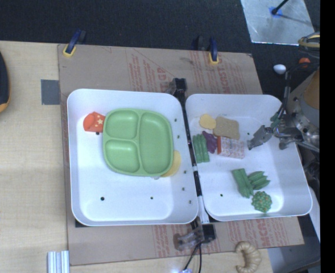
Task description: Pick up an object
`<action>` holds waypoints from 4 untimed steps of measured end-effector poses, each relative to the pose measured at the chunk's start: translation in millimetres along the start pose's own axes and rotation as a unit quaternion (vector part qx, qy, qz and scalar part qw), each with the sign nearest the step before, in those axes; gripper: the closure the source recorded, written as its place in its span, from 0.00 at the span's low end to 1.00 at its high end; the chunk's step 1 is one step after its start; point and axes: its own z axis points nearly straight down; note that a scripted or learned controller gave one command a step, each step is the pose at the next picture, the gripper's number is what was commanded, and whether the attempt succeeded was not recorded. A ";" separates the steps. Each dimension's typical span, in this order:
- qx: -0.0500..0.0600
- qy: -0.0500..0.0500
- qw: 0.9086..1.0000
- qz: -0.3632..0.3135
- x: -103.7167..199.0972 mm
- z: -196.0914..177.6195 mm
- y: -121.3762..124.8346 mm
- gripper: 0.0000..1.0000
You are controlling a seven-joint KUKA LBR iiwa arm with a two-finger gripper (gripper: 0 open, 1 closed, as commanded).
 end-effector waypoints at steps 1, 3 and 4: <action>0.004 0.002 1.000 0.000 47.0 106.0 -49.8 0.00; 0.001 0.000 1.000 -0.001 43.6 91.7 -47.4 0.00; 0.001 -0.002 1.000 -0.002 42.2 80.7 -47.0 1.00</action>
